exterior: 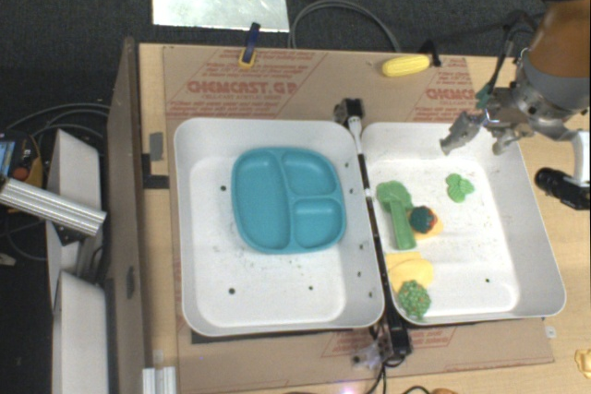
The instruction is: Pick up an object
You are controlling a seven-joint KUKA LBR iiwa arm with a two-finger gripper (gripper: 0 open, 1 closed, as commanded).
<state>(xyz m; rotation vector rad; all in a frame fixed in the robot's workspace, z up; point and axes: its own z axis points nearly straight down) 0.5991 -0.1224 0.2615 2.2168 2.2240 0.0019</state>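
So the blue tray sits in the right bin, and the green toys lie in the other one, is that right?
Not quite: the camera view shows the blue tray in the left bin. The green toys lie in the other one, the right bin.

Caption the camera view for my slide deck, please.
Gripper hovers over right bin of toy food; blue tray in left bin.

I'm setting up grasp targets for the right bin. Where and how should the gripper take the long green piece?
Grip the long green piece across its straight stalk, near the middle, coming from above. The stalk is narrow and lies flat, running away from the camera, so fingers closing across its width should fit. Its right side is crowded by the dark ball, so staying toward the upper half looks safer. The gripper hangs above the bin's far edge.
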